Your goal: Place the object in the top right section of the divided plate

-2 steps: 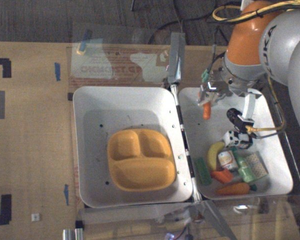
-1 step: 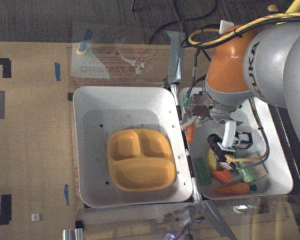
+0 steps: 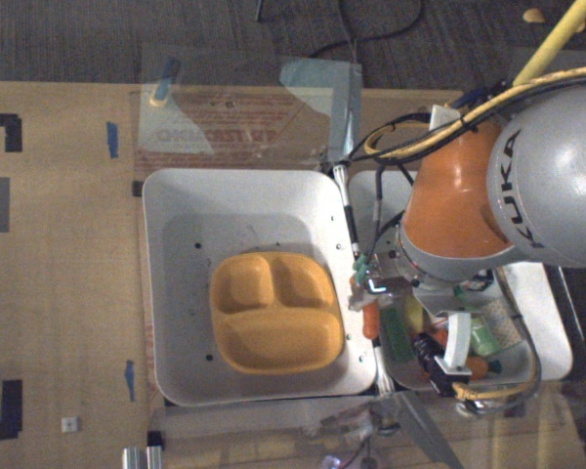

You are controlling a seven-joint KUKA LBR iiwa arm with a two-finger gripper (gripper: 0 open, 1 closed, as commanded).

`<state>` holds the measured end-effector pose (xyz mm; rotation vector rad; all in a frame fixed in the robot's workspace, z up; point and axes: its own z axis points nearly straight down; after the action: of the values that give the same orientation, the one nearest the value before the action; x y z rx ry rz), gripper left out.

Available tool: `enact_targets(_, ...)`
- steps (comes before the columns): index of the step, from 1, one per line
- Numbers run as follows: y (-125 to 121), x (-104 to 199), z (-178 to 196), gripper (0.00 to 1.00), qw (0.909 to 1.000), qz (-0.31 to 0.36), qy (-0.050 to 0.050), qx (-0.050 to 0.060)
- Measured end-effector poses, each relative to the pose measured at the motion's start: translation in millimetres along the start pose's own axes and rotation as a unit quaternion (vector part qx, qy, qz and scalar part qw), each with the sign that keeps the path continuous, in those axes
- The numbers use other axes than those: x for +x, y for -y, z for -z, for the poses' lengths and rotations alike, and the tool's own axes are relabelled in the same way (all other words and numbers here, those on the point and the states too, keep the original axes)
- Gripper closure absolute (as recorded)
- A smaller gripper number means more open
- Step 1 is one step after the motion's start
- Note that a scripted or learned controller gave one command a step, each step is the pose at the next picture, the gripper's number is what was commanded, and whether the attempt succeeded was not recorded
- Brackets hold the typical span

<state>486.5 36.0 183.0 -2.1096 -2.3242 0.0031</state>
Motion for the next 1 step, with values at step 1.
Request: enact_targets(1,-58.5,70.0,-39.3,1.00,0.9897,0.143,0.000,-0.002)
